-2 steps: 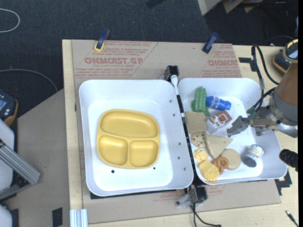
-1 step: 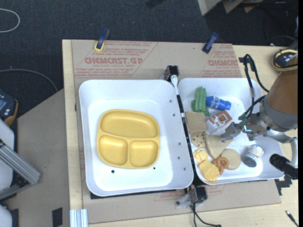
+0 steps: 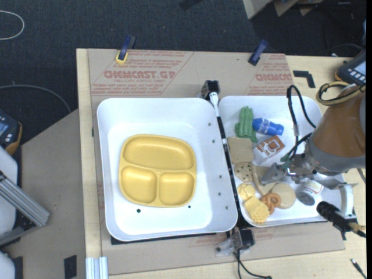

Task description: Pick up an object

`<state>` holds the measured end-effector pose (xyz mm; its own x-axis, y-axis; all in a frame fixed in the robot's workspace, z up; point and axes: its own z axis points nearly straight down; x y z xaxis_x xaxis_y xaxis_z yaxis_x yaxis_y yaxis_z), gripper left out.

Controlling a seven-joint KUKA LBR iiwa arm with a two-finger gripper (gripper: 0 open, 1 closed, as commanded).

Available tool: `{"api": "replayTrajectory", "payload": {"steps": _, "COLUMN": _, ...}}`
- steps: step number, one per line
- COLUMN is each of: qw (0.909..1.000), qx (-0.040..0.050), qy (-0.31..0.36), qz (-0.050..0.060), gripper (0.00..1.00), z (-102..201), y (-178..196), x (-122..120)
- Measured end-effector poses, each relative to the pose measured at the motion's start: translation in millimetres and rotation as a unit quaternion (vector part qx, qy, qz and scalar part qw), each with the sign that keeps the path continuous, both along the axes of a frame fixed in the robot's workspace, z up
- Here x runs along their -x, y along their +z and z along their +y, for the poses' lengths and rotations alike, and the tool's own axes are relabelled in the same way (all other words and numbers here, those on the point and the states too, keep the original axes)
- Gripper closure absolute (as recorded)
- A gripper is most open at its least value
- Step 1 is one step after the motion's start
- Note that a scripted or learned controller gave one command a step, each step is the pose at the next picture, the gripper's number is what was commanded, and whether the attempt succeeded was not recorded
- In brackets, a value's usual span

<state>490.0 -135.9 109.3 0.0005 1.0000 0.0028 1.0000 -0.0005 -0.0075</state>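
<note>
A heap of small toy food items [image 3: 260, 173] is seen in the right white bin [image 3: 307, 106], spread from its far edge to its near edge. The gripper [image 3: 272, 173] is lowered over the heap's middle; its state cannot be told. A yellow three-compartment plastic tray [image 3: 157, 169] is centred in the left white bin [image 3: 113, 115].

A glossy yellow plastic tray [image 3: 157, 170] lies in a smooth white plastic bin [image 3: 110, 156] on matt brown board [image 3: 174, 74].
</note>
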Motion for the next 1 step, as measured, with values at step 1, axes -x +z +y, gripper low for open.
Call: {"api": "replayTrajectory", "payload": {"steps": 1, "qw": 1.0000, "qx": 0.0004, "qy": 0.000, "qz": -0.004, "gripper": 0.00, "z": -0.1, "y": -22.1, "x": -1.7}}
